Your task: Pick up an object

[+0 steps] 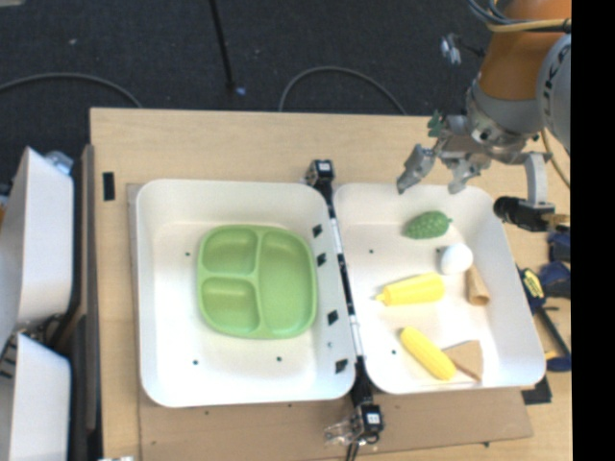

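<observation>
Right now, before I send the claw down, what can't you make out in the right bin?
- Green lumpy item: too blurred to identify.
- White ball and tan piece: too small to tell whether they touch.
- Tan wedge: its near side is hidden behind the lower yellow corn.
- Arm: cut off at the top edge.

a wooden bench bears two white bins side by side.

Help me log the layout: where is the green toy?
The green toy lies in the right bin, near its far edge, just behind the white ball and below the gripper.
</observation>
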